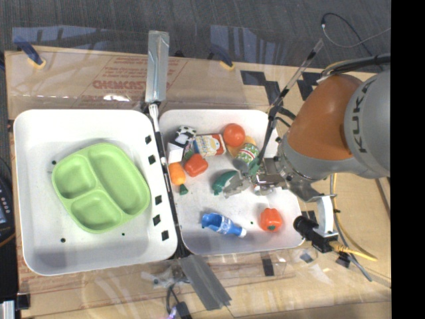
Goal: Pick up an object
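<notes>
My gripper (244, 182) hangs low over the middle of the right bin (199, 244), below the grey arm and its orange band (323, 128). Its tip sits just right of a dark green toy (222, 180) and seems to touch it. A green-labelled can (246, 153) lies just behind the gripper. An orange-red round fruit (233, 135), a printed carton (208, 144), a red pepper (196, 165) and an orange carrot (177, 175) cluster at the bin's back left. A blue bottle (222, 224) and a small red-orange fruit (269, 219) lie near the front.
The left bin (33, 178) holds a light green divided plate (99, 186). A black-and-white toy (186, 135) sits by the wall between the bins. Cables (345, 248) trail at the bench's right edge.
</notes>
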You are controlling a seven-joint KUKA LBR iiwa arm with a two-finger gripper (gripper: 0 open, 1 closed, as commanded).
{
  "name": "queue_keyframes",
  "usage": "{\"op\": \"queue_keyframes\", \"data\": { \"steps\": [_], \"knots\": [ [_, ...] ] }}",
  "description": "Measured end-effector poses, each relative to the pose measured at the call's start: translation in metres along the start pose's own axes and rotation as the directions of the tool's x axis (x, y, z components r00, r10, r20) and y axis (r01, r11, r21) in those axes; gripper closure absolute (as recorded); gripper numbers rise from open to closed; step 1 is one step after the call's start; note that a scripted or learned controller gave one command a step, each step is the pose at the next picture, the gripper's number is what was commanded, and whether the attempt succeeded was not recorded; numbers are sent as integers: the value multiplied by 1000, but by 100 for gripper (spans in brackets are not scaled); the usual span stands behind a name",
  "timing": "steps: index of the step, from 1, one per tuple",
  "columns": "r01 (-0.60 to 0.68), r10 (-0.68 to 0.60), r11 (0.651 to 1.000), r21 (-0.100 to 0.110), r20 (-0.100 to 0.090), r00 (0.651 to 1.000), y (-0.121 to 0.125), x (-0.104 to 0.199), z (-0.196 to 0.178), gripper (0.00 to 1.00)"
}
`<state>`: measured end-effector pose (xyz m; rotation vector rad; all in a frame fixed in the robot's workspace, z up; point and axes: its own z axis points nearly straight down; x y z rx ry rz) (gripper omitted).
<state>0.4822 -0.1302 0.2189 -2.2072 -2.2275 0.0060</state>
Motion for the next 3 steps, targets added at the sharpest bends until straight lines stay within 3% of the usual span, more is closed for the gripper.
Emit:
{"op": "queue_keyframes", "data": {
  "steps": [1, 2, 3],
  "knots": [
    [124, -124, 992, -3, 0, 992, 4, 38, 129, 0],
    [129, -129, 992, -1, 1, 992, 4, 37, 120, 100],
    [298, -298, 955, -5, 3, 955, 38, 70, -9, 100]
  ]
}}
